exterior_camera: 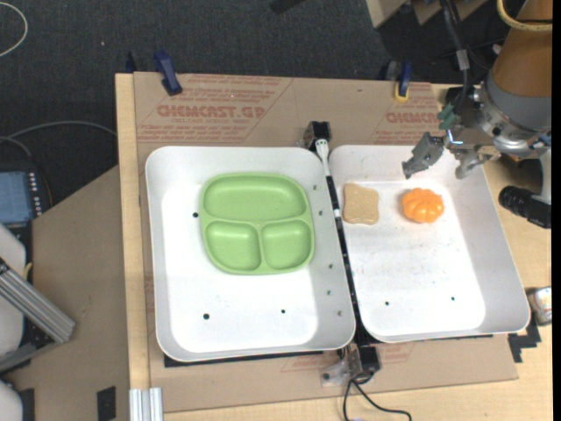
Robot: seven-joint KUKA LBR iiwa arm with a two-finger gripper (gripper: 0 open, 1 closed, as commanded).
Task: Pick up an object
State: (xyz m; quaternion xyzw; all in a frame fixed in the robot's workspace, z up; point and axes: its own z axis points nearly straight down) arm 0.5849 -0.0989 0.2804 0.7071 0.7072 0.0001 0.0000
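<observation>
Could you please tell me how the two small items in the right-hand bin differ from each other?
The toast slice is tan, flat and roughly square, while the orange pumpkin is bright, rounded and ribbed. The toast slice lies near the bin's left wall; the orange pumpkin sits further right, just below the hand. Both rest apart on the floor of the right bin, untouched.

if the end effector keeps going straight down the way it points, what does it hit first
Probably the orange pumpkin toy, which sits just below the open end effector in the right bin; depth is unclear, so it could meet the bin floor beside it.
</observation>
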